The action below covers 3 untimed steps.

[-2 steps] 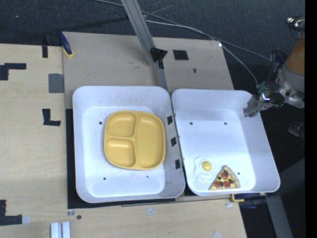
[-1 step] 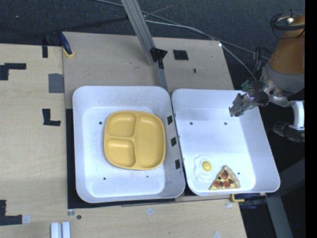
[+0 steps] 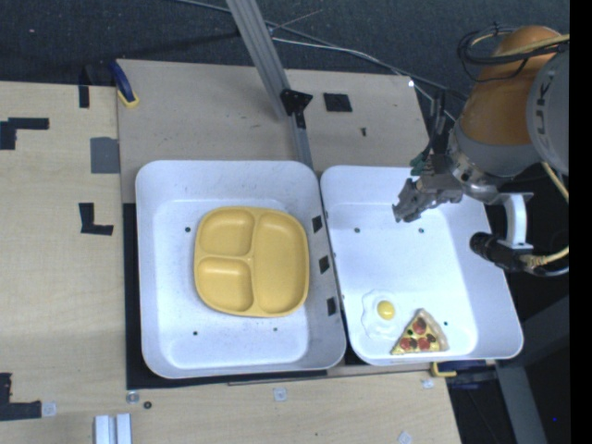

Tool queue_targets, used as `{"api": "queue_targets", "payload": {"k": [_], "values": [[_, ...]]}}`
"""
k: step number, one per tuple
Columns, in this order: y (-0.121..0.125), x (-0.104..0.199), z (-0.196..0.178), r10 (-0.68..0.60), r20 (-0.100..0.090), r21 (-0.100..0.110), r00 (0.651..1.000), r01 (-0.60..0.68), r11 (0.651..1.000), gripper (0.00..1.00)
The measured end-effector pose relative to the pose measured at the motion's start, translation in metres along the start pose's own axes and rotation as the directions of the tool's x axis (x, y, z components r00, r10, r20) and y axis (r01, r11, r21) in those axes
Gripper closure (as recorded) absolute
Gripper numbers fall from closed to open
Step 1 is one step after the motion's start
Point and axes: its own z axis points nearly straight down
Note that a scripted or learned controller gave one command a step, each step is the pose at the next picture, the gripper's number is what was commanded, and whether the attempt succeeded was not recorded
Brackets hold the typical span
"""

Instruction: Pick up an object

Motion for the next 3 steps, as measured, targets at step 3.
{"api": "queue_targets", "payload": {"k": [3], "values": [[0.002,0.166,0.006,-0.001,0.000,0.000,1.000,0.001,1.000,1.00]]}}
